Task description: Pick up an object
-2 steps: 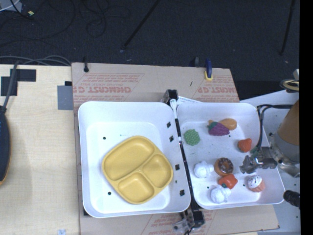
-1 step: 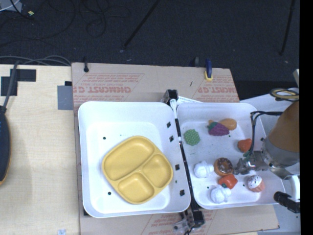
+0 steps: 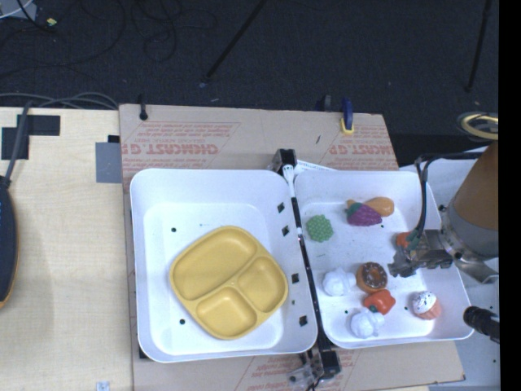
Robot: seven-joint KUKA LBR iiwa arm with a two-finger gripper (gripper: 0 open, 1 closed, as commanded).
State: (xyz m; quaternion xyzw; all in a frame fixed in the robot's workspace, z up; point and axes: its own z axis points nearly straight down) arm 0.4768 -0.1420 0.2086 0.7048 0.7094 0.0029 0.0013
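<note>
The right bin (image 3: 440, 332) holds several small toys: a green ball (image 3: 319, 228), purple grapes (image 3: 363, 214) with an orange piece (image 3: 381, 206) beside them, a brown donut (image 3: 374, 276), a white lump (image 3: 335, 282), a red-orange piece (image 3: 379, 302), another white piece (image 3: 365, 323) and a white-and-red piece (image 3: 424, 304). My gripper (image 3: 409, 263) hangs low over the bin's right side, just right of the donut and above the white-and-red piece. A small orange-red thing (image 3: 403, 239) lies partly hidden at its upper edge. Nothing visibly sits in the gripper.
The left bin (image 3: 155, 210) bears a yellow divided plate (image 3: 229, 281). A black divider with clips (image 3: 297, 251) runs between the bins. Both bins rest on cardboard (image 3: 244, 141). The arm (image 3: 479, 210) enters from the right, with cables beside it.
</note>
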